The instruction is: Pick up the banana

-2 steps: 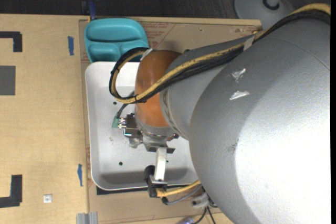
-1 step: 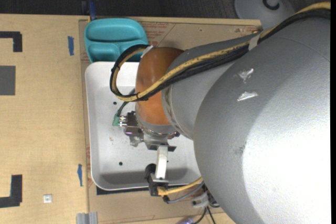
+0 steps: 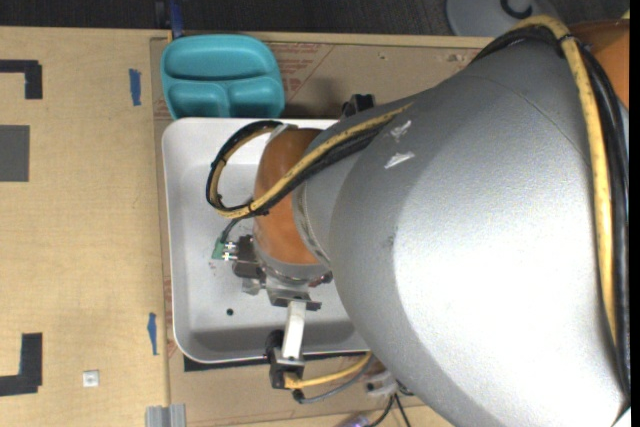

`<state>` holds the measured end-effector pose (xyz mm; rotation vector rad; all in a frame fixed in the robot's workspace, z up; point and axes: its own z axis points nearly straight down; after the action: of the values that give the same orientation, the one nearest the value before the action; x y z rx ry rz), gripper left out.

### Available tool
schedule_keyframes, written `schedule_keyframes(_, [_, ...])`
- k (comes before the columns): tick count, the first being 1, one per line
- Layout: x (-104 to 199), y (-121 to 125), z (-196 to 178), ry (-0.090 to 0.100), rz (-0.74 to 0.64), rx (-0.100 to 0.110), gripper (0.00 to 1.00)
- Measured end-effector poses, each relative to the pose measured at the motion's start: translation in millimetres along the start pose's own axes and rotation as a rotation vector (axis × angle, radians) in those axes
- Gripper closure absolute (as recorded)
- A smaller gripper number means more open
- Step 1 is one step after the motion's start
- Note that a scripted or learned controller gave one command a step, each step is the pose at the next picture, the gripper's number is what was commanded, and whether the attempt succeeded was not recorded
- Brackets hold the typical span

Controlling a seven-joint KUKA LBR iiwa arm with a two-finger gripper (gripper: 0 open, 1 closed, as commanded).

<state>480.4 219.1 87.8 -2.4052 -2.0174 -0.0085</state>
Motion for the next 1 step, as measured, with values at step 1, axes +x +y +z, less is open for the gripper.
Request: schedule_keyframes(1, [7.2,0.2,0.1,0.002,0.452,-0.007,1.0])
